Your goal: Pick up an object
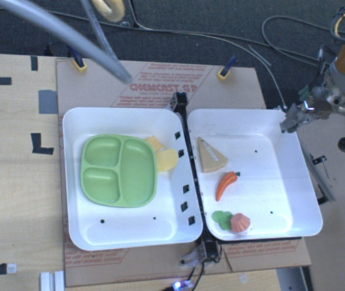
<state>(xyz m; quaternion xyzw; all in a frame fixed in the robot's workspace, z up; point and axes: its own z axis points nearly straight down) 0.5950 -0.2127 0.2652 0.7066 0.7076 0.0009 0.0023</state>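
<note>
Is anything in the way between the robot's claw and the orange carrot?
Nothing I can see. The gripper sits at the top right corner of the right bin. The carrot lies near that bin's middle, with bare white floor between them. The sandwich wedge lies off to the carrot's upper left, out of the way.

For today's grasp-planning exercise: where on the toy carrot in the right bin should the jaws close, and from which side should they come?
Grip the carrot across its orange body near the middle, coming straight down from above. It lies flat and slanted on the bin floor, apart from the wedge and the strawberry, so there is probably room on both long sides. Turn the jaws crosswise to its length.
</note>
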